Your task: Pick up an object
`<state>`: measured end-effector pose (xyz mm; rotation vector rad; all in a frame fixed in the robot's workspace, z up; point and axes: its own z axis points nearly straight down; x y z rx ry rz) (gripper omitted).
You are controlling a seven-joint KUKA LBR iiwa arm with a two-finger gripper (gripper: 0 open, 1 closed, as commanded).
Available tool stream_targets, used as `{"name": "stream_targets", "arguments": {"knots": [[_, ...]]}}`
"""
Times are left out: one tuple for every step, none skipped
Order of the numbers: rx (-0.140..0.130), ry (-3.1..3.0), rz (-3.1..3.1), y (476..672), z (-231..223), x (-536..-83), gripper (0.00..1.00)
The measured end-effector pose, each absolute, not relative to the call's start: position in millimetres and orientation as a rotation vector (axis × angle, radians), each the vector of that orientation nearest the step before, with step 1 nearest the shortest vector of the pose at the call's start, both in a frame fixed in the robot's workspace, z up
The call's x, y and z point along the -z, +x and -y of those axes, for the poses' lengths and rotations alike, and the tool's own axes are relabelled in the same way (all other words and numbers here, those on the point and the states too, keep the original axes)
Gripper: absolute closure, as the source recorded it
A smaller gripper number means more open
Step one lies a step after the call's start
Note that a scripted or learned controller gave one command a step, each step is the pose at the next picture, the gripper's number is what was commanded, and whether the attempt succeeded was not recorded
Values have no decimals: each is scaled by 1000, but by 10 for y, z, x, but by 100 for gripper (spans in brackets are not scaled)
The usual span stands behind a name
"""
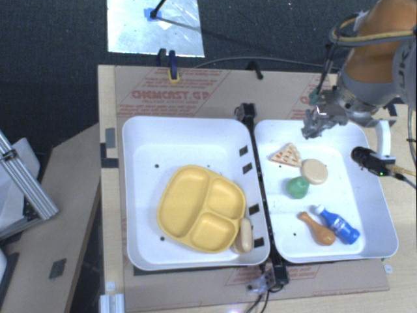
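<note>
The right bin point(365, 175) holds a triangular waffle-pattern slice point(287, 155), a round beige disc point(315, 171), a green ball point(298, 187), a brown drumstick point(317, 229) and a blue bottle point(338, 225). The left bin point(143, 175) holds a yellow sectioned plate point(201, 207) with a tan bread roll point(244, 235) at its lower right edge. My gripper point(315, 128) hangs over the back edge of the right bin, above and to the right of the slice. Nothing shows between its fingers.
A black divider point(258, 188) runs between the two bins. A shiny metal sheet point(155, 17) lies behind the bench, and an aluminium rail point(23, 184) sits at the left. A black fitting point(366, 157) projects over the right bin's right wall.
</note>
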<state>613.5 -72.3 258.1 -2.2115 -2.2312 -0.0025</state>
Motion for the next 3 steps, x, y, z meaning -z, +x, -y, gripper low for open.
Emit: {"name": "stream_targets", "arguments": {"knots": [[3,-2211,2232,6229,231,-2434,100],[3,-2211,2231,6220,-221,-2404,100],[6,-2210,2233,6264,-821,-2451,100]]}}
